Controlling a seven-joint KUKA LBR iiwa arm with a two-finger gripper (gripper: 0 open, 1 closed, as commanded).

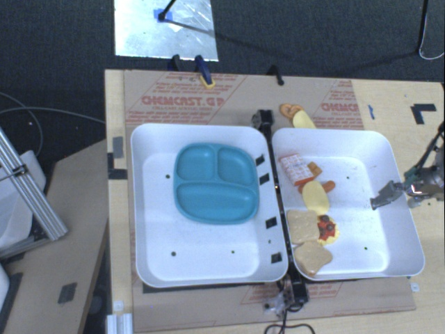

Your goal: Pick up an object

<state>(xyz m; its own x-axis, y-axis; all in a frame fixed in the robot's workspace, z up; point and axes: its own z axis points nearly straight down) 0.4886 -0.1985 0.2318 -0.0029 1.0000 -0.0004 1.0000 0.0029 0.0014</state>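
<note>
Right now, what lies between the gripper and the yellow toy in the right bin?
Nothing: in the camera view, bare white bin floor runs from the gripper to the yellow toy.

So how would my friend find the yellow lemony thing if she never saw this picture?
Start at the right white bin, the one without the blue plate. Look along its left side, where toy foods lie in a line from top to bottom. The yellow piece is about halfway down, just above the pale bread slices; it is the plain, smooth yellow oval there.
</note>
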